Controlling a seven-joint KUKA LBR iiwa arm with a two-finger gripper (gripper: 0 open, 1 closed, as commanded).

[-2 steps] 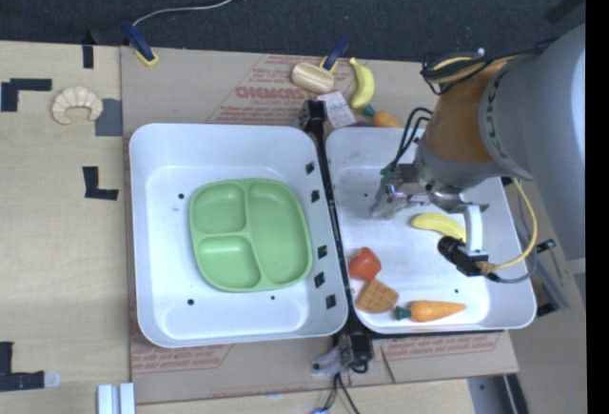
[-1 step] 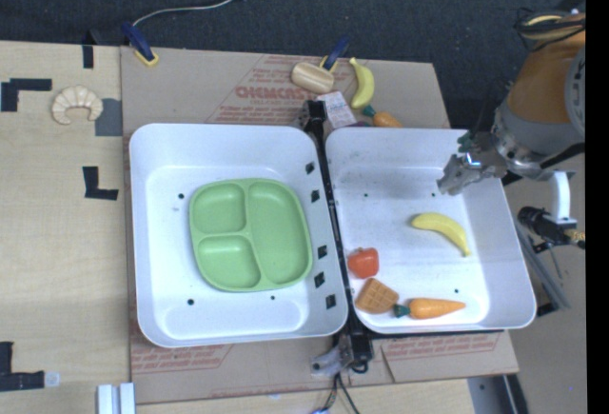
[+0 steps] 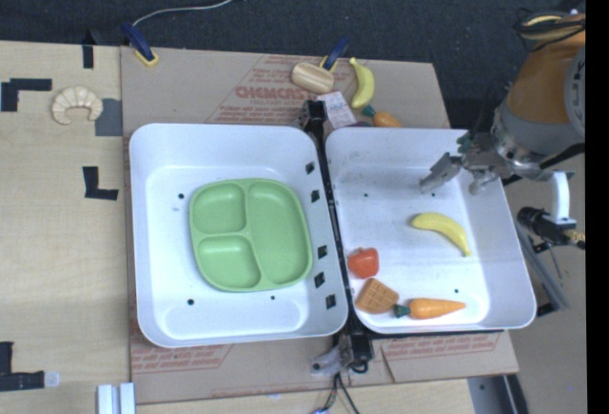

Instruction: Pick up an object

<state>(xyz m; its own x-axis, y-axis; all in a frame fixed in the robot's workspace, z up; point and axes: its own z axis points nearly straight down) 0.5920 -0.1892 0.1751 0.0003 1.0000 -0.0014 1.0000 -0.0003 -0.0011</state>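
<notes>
In the right bin [image 3: 495, 303], we are finding the banana [image 3: 442, 232] lying just below the tool [image 3: 447, 172], long axis slanting down-right, while the tool's fingers are hanging apart, holding nothing.

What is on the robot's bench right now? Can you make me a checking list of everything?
Surface: brown cardboard sheet on a pale bench, bearing two white bins side by side.
Job's things: right bin holds a banana, a red tomato-like toy, a waffle piece and a carrot.
Clutter: left bin holds a green divided plate; behind the bins lie a second banana and a bread roll; a croissant sits far left.
Hand: hand over the right bin's back part, holding nothing.
Cables: white cable on the dark floor behind.
Surroundings: dark carpet, black tape marks.
</notes>
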